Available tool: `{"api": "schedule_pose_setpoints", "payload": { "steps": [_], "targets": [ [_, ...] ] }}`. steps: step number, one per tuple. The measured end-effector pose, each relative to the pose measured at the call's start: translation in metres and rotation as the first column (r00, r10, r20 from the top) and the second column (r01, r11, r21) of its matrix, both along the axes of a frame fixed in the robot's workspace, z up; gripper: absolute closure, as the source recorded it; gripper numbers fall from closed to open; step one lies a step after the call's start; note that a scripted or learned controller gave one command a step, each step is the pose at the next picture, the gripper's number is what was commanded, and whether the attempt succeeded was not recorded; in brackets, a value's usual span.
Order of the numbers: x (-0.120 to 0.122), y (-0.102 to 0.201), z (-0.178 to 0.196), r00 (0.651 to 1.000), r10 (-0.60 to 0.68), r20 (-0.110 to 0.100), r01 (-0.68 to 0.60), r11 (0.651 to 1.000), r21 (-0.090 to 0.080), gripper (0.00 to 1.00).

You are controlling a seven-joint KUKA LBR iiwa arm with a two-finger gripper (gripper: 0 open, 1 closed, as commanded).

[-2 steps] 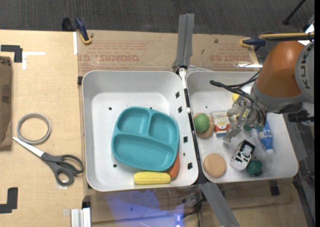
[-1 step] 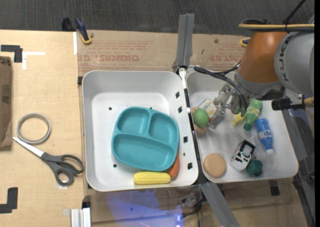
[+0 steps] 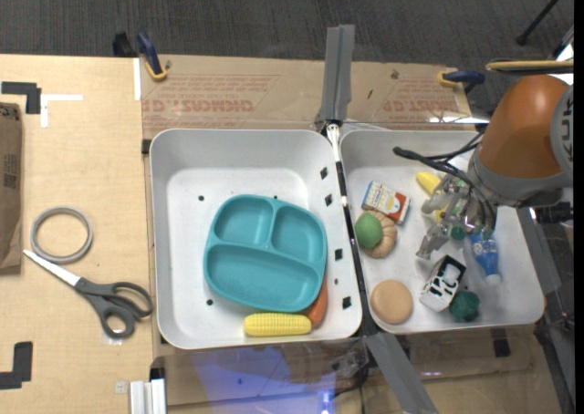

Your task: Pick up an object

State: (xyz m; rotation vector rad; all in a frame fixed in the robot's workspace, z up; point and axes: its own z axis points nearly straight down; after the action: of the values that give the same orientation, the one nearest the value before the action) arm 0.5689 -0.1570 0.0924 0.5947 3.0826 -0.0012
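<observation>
The gripper (image 3: 453,221) is being held low in the right bin (image 3: 525,312); its opening cannot be told. 1 isolated item should be targeted squarely.

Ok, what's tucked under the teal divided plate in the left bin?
An orange carrot-like piece pokes out from under the teal divided plate at its lower right corner, beside the corn cob. How far it runs underneath is hidden, as is anything else the plate covers.
</observation>
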Motion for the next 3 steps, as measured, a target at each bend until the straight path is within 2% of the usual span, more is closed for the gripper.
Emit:
{"api": "schedule_pose_setpoints", "payload": {
  "steps": [1,2,3],
  "targets": [
    [0.046,0.017,0.000,0.984,-0.176,0.002,0.176,0.984,0.000,0.00],
    [0.031,0.059,0.000,0.978,-0.209,0.001,0.209,0.978,0.000,0.00],
    [-0.028,0.062,-0.001,0.954,-0.300,-0.002,0.300,0.954,0.000,0.00]
  ]
}}
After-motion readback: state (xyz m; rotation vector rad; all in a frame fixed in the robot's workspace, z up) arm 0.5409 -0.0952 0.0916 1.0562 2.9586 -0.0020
